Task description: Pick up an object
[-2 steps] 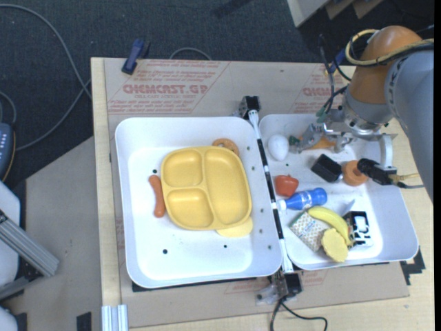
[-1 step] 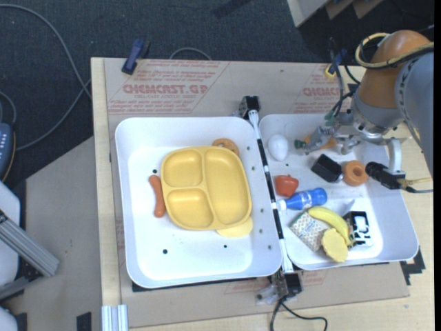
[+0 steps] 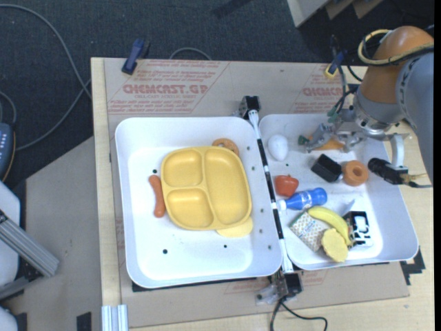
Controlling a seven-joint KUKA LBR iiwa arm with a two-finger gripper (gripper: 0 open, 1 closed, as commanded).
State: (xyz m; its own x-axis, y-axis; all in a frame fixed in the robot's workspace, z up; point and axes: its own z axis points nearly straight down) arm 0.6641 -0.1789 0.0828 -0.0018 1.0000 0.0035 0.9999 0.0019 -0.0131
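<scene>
- Arm (image 3: 393, 74): reaches in from the right, wrist lowered over the back of the right bin (image 3: 400, 212).
- Gripper (image 3: 329, 138): sits low by the bin's rear wall, near a small orange piece (image 3: 332, 144). Cannot tell how far the fingers are parted, or whether they hold anything.
- Right bin contents: white egg (image 3: 278, 146), black block (image 3: 326, 167), orange ring (image 3: 355, 173), red piece (image 3: 286, 184), blue bottle (image 3: 304, 198), banana (image 3: 329, 219).
- Left bin (image 3: 138, 205): yellow divided plate (image 3: 205, 187) with an orange sausage (image 3: 158, 195) touching its left edge.
- Both bins rest on the tabletop (image 3: 172, 88).
</scene>
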